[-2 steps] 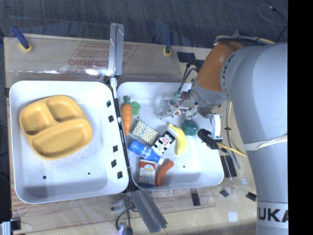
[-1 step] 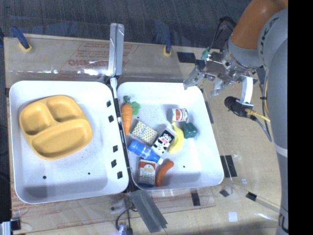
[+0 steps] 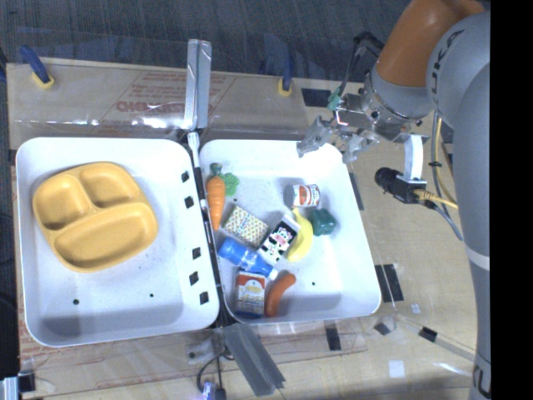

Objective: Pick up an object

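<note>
While the small toys lay in a loose heap in the right white plastic bin [image 3: 354,286], among them an orange plastic carrot [image 3: 216,202], a yellow banana [image 3: 302,237] and a small red-labelled can [image 3: 306,195], the hand [image 3: 333,138] hung over that bin's far right corner with its fingers apart and nothing between them. A yellow divided plate [image 3: 93,214] lay in the left white bin [image 3: 108,315].

gripper [image 3: 333,141] open, empty, over right bin's [image 3: 354,257] far rim | can [image 3: 306,195], banana [image 3: 301,236] below it | tray [image 3: 93,214] far left
</note>
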You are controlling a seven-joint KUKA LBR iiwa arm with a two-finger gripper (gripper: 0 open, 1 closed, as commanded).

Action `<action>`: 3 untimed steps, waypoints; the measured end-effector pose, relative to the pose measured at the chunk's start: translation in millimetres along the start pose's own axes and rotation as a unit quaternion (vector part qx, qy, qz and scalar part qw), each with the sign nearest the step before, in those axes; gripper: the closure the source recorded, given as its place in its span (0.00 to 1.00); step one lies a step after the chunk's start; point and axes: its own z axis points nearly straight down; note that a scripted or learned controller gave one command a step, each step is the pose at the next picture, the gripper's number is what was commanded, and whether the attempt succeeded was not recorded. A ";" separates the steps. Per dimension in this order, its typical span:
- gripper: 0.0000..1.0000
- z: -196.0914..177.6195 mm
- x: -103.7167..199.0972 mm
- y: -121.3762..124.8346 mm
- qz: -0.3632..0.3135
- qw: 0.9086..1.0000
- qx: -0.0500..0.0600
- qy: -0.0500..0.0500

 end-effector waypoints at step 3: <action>1.00 163.7 -35.5 10.5 -0.034 0.999 -0.002 0.000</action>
